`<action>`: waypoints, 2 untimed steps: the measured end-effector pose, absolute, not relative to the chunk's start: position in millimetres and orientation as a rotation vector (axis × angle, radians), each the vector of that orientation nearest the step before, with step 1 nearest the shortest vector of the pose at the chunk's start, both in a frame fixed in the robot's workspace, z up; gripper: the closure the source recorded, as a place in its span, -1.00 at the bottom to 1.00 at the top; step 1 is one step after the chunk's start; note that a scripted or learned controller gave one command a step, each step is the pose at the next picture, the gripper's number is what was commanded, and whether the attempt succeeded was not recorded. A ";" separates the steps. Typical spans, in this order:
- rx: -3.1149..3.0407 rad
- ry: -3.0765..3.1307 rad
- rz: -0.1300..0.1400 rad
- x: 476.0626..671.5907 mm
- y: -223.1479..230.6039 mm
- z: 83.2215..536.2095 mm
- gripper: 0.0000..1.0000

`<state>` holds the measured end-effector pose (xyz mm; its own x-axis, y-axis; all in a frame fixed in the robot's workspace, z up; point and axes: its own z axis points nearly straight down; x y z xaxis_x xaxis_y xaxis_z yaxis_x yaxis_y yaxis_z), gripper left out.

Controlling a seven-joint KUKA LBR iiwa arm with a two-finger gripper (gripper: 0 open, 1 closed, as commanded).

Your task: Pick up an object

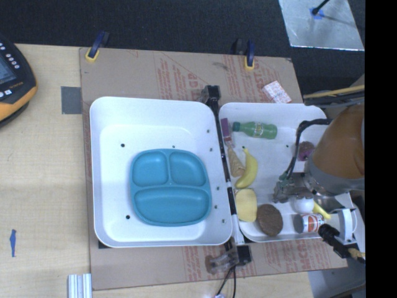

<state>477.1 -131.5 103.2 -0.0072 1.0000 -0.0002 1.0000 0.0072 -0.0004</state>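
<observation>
The right bin (273,112) holds a green bottle (255,130) near its back wall. A yellow banana (247,170) and a tan packet (235,161) lie by its left wall. A pale yellow block (246,204) and a brown round disc (270,219) sit at the front left. A small can (306,223) lies at the front right. My gripper (289,188) hangs low over the right half of this bin, just right of the disc and above the can. The grey arm with its orange band (342,144) covers the bin's right side.
The left bin (108,166) bears a blue divided plate (170,187). A small purple thing (225,128) lies at the right bin's back left corner. Blue and yellow clamps (249,53) pin the cardboard sheet at the back. A yellow-and-black pendant (12,79) rests at the far left.
</observation>
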 end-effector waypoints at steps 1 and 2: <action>-2.211 -2.238 -0.010 524.1 -58.6 197.1 1.00; -2.215 -2.224 0.003 520.4 -62.8 191.6 -1.00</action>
<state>520.4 -62.8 191.6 -0.0043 1.0000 0.0006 1.0000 0.0043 -0.0037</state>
